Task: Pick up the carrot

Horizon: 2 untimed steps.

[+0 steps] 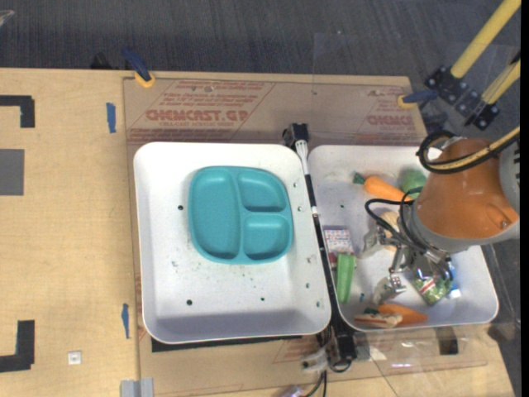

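A: Where's the carrot [384,187]?
B: In the right bin [347,165], toward its far side, partly under the arm's orange band [463,197], beside something green [411,179].
A: And the gripper [397,271]?
B: Low over the bin's middle, well apart from the carrot; whether its fingers are apart or together, I cannot tell.
A: The left bin [157,246]?
B: It bears a teal divided plate [241,213]

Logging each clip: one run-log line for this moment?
arm over right bin | gripper above carrot | no grasp seen
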{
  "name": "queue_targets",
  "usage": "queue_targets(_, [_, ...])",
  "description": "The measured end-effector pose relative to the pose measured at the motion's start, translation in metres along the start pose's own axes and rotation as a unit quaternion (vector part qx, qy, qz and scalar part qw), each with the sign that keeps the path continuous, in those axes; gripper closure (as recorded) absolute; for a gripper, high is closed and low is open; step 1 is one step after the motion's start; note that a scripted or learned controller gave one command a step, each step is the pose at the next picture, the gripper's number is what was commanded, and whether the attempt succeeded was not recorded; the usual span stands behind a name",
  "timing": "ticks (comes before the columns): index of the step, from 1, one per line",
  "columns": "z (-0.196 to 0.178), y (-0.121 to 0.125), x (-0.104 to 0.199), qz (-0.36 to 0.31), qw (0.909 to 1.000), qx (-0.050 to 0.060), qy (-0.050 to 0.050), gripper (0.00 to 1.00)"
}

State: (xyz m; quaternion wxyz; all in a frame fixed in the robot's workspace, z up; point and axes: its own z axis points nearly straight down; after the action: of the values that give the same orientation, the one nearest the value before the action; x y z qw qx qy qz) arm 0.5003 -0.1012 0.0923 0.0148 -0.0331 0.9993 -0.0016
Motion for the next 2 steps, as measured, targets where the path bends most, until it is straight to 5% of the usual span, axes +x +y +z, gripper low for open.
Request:
queue_targets(1, [-0.003, 0.005, -0.088, 0.151, 0.9884, 0.000, 0.010, 0.00])
queue_targets(2, [0.006, -0.028, -0.104, 0.161, 0.9870, -0.001, 0.008, 0.00])
